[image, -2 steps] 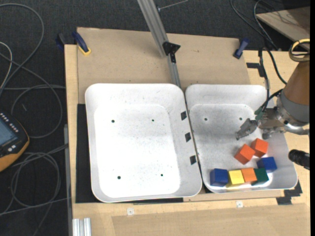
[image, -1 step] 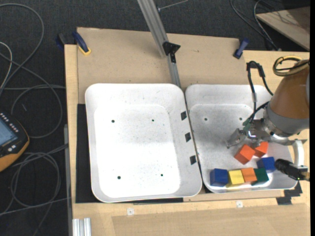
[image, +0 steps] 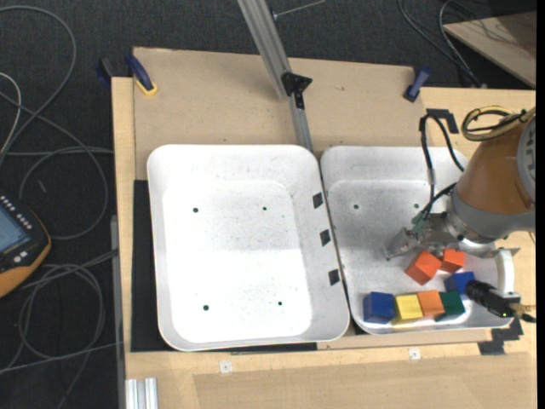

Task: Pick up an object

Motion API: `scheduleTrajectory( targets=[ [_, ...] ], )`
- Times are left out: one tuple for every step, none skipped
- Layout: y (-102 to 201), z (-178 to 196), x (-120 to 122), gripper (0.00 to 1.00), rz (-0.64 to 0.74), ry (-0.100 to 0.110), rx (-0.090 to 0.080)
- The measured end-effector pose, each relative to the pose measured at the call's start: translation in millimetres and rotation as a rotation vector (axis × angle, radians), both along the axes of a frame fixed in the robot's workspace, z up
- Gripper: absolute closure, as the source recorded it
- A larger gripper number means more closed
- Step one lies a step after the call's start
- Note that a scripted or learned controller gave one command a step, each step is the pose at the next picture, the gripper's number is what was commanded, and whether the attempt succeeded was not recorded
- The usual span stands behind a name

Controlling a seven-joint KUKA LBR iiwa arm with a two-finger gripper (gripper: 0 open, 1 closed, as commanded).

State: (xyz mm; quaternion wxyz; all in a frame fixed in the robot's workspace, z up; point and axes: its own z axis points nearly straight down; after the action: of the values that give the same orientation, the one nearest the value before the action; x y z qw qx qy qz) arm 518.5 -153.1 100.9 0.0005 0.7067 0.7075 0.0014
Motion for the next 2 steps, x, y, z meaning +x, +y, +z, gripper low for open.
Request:
scheduleTrajectory(
  targets=[
    [-0.1,9.6,-1.0,1.0,-0.001,0.001,0.001],
    [-4.9,72.4,4.1,1.0,0.0,-0.005,-0.003]
  ],
)
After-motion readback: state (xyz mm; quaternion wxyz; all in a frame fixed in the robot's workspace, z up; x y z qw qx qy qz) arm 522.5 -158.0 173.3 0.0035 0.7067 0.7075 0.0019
